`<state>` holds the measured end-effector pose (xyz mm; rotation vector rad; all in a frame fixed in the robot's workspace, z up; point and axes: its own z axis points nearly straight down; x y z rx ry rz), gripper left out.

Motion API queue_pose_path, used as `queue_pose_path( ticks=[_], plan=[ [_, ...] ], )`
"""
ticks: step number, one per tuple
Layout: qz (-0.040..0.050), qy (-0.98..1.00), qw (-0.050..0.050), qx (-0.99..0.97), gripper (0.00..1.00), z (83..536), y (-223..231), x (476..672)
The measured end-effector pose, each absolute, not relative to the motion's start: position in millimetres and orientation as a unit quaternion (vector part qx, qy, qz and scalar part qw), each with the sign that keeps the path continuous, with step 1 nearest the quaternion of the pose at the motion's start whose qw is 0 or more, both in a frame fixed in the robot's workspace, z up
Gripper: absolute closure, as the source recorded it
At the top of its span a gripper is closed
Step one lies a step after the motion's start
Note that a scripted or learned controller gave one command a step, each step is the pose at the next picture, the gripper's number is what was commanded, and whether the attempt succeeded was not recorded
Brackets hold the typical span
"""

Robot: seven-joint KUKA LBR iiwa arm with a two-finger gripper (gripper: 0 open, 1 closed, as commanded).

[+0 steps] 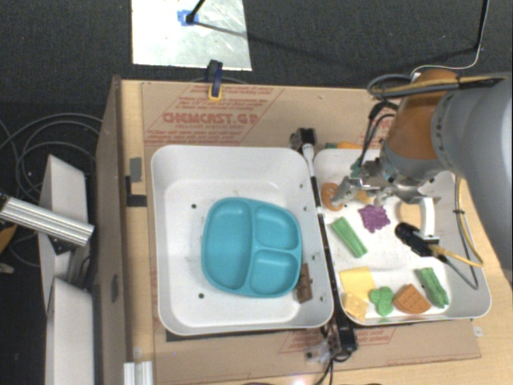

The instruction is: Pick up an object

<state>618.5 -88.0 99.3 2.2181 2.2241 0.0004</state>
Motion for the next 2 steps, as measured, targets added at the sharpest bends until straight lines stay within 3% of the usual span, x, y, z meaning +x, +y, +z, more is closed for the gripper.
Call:
queue_pose_path(
  ticks=[1,2],
  plan=[
    [-0.0012,0.707,-0.001,0.707,0.00,93.8,-103.4,582.9],
    [0.0023,0.709,0.003,0.705,0.00,98.7,-108.1,647.1]
  ],
)
